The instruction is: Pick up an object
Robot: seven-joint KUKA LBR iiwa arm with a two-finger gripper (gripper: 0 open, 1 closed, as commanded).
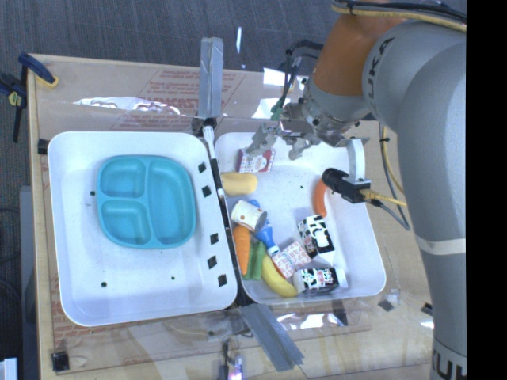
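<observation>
A wooden worktop [95, 85] on dark carpet [119, 14] bears two white bins. The left bin [71, 283] holds a blue tray [146, 200]. The right bin [372, 252] holds toy food, a carrot [242, 248] among it. The pincer [279, 142] hangs open above a small red packet [255, 162].

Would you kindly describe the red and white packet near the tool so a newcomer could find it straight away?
Start at the right bin, the one crowded with small items. Go to its far left corner, where the tool hovers; the packet lies flat there, just beyond the pale yellow roll. It is the bin's one flat red and white item, unlike the black and white cartons at the near end.
</observation>
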